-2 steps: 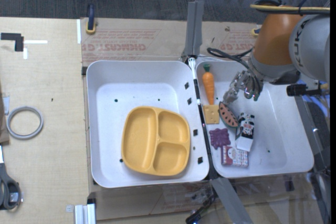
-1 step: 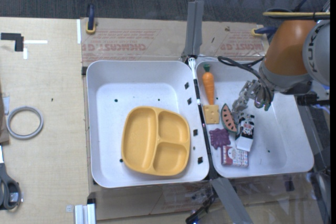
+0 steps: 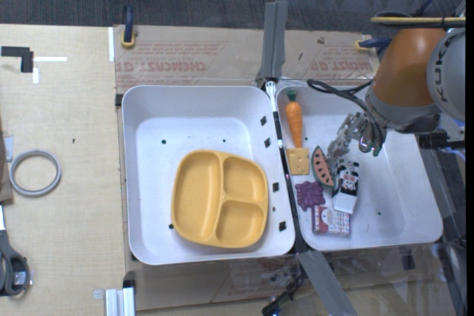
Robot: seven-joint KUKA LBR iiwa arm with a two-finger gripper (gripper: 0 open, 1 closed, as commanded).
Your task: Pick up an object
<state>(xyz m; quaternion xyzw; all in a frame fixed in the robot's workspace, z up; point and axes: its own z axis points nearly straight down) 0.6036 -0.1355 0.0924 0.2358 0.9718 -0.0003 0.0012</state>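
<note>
The right bin (image 3: 400, 222) holds a toy carrot (image 3: 295, 122), a yellow cheese slice (image 3: 298, 160), a watermelon slice (image 3: 321, 166), purple grapes (image 3: 309, 194), a small black-and-white carton (image 3: 346, 187) and a red-and-white box (image 3: 331, 220). My gripper (image 3: 345, 145) hangs over the middle of that bin, just above and right of the watermelon slice and above the carton. I see nothing between its fingers.
In the left bin (image 3: 141, 181) lies a yellow divided plate (image 3: 220, 198). A grey tape ring (image 3: 32, 172) and scissors (image 3: 11, 271) lie on the bench at far left. Clamps (image 3: 128, 27) hold the cardboard behind the bins. The arm's orange band (image 3: 404, 66) looms over the right bin's far corner.
</note>
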